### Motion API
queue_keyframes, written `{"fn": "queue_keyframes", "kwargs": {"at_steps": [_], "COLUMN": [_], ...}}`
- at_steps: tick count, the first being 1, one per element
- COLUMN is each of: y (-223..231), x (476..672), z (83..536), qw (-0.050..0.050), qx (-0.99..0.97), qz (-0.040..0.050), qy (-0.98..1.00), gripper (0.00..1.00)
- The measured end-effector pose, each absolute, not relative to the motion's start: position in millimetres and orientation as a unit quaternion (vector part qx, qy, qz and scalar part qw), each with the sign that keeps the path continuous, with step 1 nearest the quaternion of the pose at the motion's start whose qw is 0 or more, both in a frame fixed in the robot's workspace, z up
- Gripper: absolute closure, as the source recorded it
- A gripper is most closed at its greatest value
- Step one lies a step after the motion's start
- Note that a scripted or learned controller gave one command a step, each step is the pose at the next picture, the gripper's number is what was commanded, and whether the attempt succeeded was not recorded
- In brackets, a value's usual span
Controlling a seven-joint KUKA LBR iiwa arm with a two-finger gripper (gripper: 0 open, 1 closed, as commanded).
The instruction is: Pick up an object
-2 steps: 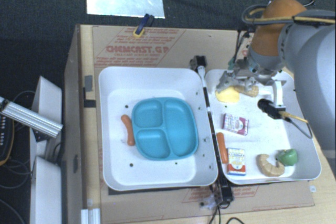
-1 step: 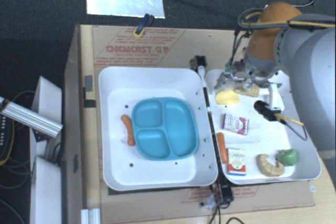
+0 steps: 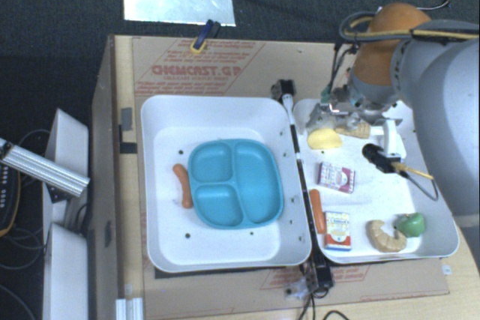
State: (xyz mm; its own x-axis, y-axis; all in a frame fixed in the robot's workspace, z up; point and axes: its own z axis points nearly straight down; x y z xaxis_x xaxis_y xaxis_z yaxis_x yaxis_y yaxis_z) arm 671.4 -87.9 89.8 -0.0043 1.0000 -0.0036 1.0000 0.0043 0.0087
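A sausage (image 3: 182, 185) is seen beside a blue divided plate (image 3: 234, 183) in the left bin (image 3: 161, 124), with bare floor left along its walls. In the right bin (image 3: 442, 232), a yellow lemon (image 3: 325, 139) lies near the far rim, just beside the end effector (image 3: 339, 115) (its spread cannot be told). A pink packet (image 3: 335, 177), croissant (image 3: 386, 237) and green pepper (image 3: 412, 223) crowd the near edge.

Dark carpet floor (image 3: 60, 4); cardboard-topped bench (image 3: 225, 64).
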Motion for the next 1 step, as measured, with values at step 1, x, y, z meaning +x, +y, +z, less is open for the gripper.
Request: {"fn": "queue_keyframes", "kwargs": {"at_steps": [1], "y": [-87.3], "x": [671.4], "z": [89.8], "qw": [0.005], "qx": [0.706], "qz": [0.0015], "qy": [0.708], "gripper": [0.00]}}
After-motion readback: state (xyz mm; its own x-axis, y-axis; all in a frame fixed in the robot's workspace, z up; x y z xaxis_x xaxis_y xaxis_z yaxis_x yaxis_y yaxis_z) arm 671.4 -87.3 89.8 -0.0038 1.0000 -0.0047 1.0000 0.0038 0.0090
